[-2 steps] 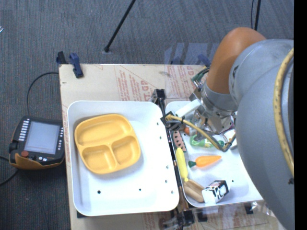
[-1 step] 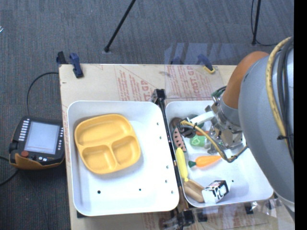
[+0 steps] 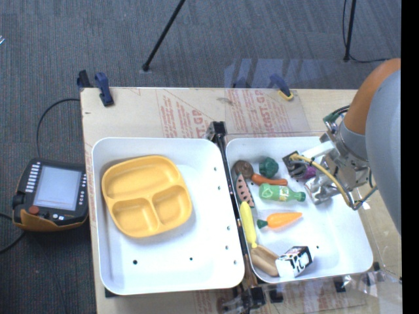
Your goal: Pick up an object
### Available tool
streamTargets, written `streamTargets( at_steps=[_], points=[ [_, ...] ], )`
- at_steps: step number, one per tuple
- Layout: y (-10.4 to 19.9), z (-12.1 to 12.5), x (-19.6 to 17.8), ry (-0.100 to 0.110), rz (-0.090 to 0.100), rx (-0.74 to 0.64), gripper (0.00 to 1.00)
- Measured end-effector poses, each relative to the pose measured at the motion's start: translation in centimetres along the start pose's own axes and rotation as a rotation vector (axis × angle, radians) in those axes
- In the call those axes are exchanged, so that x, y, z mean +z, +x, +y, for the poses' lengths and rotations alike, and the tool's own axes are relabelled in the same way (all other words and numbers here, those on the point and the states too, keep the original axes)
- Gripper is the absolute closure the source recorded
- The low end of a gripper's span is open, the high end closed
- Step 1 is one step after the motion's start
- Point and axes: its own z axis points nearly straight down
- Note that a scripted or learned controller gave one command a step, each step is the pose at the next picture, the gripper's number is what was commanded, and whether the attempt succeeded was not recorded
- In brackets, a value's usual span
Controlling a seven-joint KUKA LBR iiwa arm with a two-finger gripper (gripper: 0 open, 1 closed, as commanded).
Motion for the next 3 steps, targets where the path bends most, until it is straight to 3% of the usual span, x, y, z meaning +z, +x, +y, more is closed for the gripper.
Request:
streamTargets(
  at_steps=[1, 2, 3],
  points=[
    [3.5, -8.8, 1.7, 0.007, -0.003, -0.066, 1.0],
    [3.4, -8.6, 1.2, 0.009, -0.015, -0.068, 1.0],
    [2.1, -14.6, 1.9, 0.003, -0.004, -0.019, 1.0]
  ],
)
